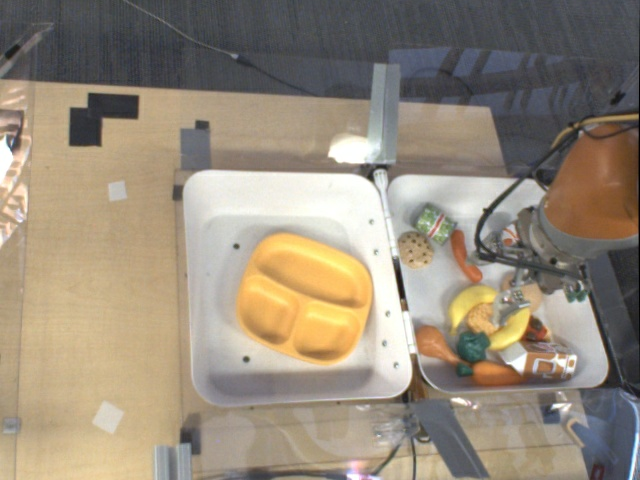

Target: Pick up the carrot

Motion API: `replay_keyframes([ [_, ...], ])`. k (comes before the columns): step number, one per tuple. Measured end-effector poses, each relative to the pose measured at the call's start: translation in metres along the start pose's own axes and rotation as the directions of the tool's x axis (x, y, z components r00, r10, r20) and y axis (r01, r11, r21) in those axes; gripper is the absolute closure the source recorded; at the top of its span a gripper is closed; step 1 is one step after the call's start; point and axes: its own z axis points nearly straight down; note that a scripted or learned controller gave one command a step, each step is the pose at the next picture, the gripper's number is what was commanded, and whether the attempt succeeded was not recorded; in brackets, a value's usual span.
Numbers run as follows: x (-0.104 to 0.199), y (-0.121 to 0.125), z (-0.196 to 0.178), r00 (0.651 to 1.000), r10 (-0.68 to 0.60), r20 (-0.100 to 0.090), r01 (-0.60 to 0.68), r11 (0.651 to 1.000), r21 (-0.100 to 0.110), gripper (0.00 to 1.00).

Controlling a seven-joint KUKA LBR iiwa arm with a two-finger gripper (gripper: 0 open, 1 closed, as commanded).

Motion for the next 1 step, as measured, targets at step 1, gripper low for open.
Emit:
replay_keyframes([
  [1, 0.0068, 0.0653, 0.0211, 0.994, 0.113, -0.01, -0.113, 0.994, -0.005, 0.0],
])
